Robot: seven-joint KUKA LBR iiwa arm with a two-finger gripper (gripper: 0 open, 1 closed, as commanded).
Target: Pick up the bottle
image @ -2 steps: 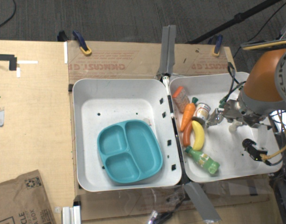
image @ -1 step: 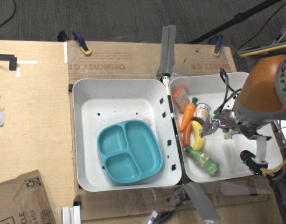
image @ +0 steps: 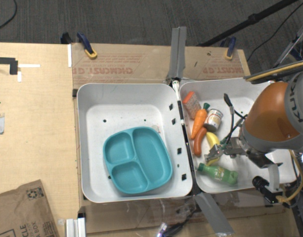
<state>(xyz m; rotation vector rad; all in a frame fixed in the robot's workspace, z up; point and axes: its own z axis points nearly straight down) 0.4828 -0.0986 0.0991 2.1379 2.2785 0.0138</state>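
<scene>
Bottle [image: 218, 173] lies just below gripper [image: 213, 157], seemingly untouched.

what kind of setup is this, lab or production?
Likely a lab test bench. Two white bins sit on a plywood bench with clamps; toy food and a bottle lie under the arm.

Green bottle [image: 218, 173], clear-ish plastic w/ yellowish label, lies on its side in right bin [image: 250, 90], near front wall, cap pointing left, just below the yellow toy and carrots.
</scene>
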